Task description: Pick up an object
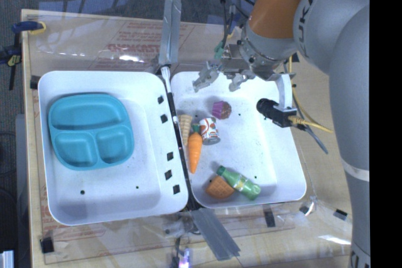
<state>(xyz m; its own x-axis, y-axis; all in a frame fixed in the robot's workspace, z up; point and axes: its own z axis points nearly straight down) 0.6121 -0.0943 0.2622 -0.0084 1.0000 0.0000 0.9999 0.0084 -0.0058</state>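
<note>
The right bin [279, 154] holds several small toys: a purple ball-like piece [221, 110], a small can [208, 130], an orange carrot [195, 151], a cone [185, 124] by the bin's left wall, a green bottle [239, 182] and a tan waffle-like piece [218, 188] near the front. My gripper [220, 79] hangs over the back of the right bin, above and behind the purple piece. Its two fingers are spread apart with nothing between them.
The left bin [151, 154] holds a blue divided tray [91, 130]. A black camera-like part [274, 111] juts from the wrist over the right bin. The divider [171, 135] between the bins carries black clips. A blue clamp [25, 27] sits at the bench's back left.
</note>
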